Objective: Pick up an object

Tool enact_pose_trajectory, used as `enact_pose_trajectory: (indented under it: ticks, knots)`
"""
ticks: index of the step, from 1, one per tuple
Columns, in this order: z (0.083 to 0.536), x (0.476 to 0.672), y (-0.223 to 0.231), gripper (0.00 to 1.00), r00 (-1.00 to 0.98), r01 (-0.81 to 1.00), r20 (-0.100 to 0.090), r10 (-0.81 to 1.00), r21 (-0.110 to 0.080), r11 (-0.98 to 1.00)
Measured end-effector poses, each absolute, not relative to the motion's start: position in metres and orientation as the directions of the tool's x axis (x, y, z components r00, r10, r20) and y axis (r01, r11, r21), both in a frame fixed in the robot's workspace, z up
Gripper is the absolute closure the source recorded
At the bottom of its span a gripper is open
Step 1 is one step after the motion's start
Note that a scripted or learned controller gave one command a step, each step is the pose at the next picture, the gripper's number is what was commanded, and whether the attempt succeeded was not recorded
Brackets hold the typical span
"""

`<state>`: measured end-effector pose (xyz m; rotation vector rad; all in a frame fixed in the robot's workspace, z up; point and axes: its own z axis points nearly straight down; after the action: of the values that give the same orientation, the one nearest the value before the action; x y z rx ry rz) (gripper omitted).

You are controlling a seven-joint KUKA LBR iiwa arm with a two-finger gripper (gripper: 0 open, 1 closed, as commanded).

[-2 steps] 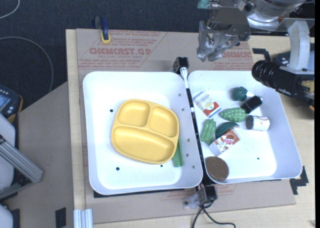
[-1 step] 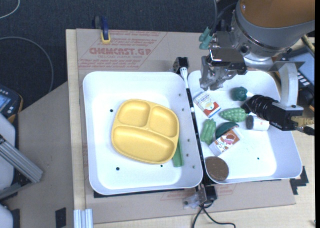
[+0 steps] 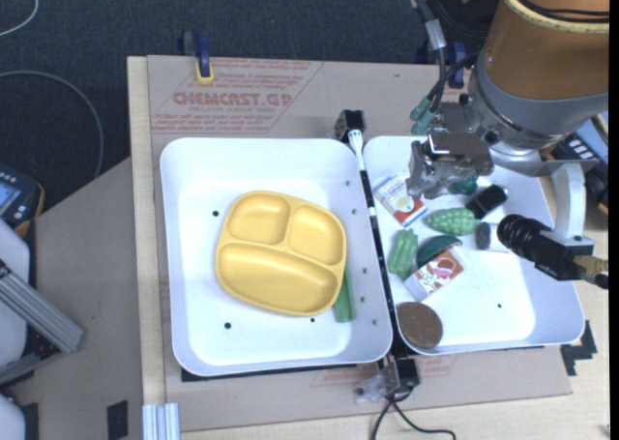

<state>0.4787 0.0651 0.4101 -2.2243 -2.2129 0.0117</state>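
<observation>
Two shallow white bins, side by side.
Left bin point(image 3: 184, 235) holds a yellow divided plastic plate point(image 3: 280, 252); right bin point(image 3: 527, 327) holds a brown round disc point(image 3: 420, 324). The gripper point(image 3: 440, 175) hangs over it, grip unclear.

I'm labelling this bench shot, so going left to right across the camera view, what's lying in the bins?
yellow divided plate → pale green pod → bumpy green piece. The other items overlap these, so I left them out.
</observation>
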Motion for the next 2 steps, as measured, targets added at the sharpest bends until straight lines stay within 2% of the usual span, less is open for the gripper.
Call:
enact_pose_trajectory:
  ticks: [1,2]
  knots:
    - [0.31,0.478,-0.023,1.0,0.011,1.0,-0.004,1.0,-0.011,-0.011]
    - [0.326,0.48,-0.017,1.0,0.0,1.0,-0.001,1.0,0.004,0.0]
